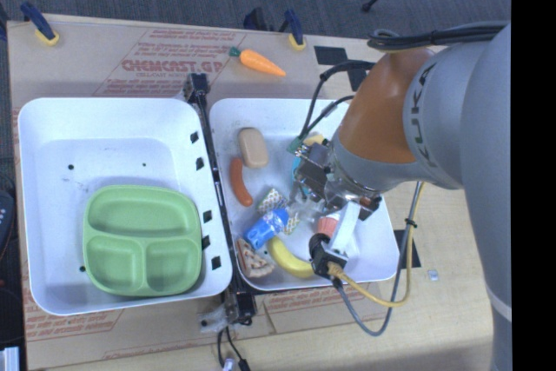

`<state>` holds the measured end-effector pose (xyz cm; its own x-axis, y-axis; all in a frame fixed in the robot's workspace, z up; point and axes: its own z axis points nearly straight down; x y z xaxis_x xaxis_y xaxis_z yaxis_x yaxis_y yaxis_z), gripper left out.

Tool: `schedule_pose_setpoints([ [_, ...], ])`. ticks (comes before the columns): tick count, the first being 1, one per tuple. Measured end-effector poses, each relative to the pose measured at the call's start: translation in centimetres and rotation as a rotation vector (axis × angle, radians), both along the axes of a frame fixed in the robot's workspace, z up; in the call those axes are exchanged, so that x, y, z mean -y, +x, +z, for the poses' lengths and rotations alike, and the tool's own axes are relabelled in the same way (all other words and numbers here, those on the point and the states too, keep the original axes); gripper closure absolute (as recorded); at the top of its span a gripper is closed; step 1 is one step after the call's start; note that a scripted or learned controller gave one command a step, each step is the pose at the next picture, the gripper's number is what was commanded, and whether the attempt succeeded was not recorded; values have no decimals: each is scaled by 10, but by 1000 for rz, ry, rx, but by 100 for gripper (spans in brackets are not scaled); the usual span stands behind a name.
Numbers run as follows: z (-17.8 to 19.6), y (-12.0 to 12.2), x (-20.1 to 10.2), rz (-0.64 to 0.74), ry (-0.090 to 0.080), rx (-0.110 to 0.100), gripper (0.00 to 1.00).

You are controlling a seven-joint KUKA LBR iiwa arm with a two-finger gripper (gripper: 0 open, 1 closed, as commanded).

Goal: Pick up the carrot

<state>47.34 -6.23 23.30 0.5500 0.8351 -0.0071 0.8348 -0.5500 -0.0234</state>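
Observation:
The carrot [261, 62], orange with a green stub, lies on the cardboard bench top just beyond the far rims of the two bins, near the gap between them. My gripper [306, 202] is down inside the right bin [375, 261], well short of the carrot, above a cluster of toy foods. The arm's wrist and orange band cover much of that bin's right half.
The right bin holds a beige bread roll [253, 147], a red sausage [241, 182], a blue packet [266, 228], a banana [292, 260] and a waffle piece [253, 260]. A green divided plate [143, 241] sits in the left bin [52, 135]. Blue clamps [294, 28] stand near the carrot.

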Motion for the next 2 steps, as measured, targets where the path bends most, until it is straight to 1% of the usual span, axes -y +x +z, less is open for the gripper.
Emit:
schedule_pose_setpoints([
  [1, -45, 1, -28, -464, -9, 1, 100],
  [2, 80, 5, -26, -568, -12, 17, 100],
])
